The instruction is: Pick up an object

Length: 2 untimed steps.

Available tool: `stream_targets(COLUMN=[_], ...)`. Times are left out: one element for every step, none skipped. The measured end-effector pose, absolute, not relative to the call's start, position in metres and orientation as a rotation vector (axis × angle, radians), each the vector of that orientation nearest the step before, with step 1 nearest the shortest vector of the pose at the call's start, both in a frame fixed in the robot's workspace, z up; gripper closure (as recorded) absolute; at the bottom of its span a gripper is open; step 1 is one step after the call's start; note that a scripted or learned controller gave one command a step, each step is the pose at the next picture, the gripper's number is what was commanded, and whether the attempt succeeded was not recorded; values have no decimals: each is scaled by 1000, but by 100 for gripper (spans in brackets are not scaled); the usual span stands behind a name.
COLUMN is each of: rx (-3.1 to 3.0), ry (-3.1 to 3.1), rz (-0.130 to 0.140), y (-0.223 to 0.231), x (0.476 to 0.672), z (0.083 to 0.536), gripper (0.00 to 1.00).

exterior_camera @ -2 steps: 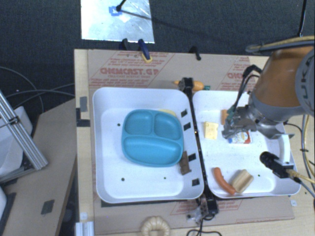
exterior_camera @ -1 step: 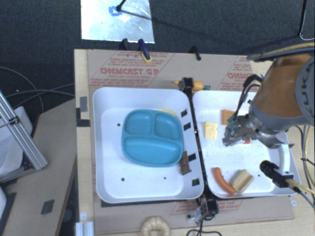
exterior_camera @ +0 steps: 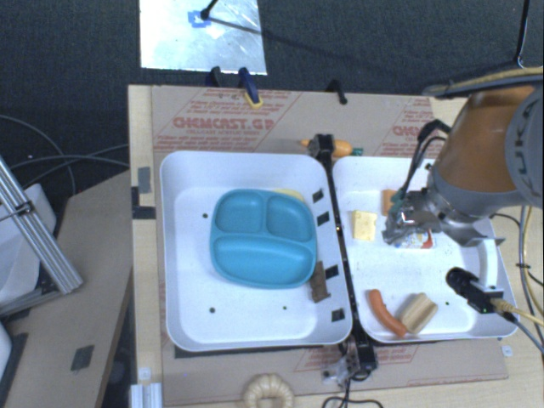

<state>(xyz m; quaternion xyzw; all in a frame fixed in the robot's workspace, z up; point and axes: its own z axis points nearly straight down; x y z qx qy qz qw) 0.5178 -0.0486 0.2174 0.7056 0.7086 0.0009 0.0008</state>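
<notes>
My gripper (exterior_camera: 398,228) hangs low over the middle of the right bin (exterior_camera: 476,334). A small red and white thing (exterior_camera: 419,240) lies right beside it, partly hidden by the gripper. A yellow cheese slice (exterior_camera: 364,225) lies just left of the gripper, and a small orange piece (exterior_camera: 388,201) sits behind it. Near the bin's front lie an orange sausage (exterior_camera: 384,311) and a tan bread chunk (exterior_camera: 417,312).
The left bin (exterior_camera: 183,313) holds a blue compartment plate (exterior_camera: 262,236) with a brown piece (exterior_camera: 319,283) at its front right corner. An orange thing (exterior_camera: 341,149) sits behind the bins at the divider. The grey arm (exterior_camera: 493,160) reaches in from the right.
</notes>
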Motion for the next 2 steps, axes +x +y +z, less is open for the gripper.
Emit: stream_targets(rx=[2217,2220], ry=[2224,2223], rz=[3,1], y=[-49,-46], x=[508,503], z=[234,217], gripper=[100,100])
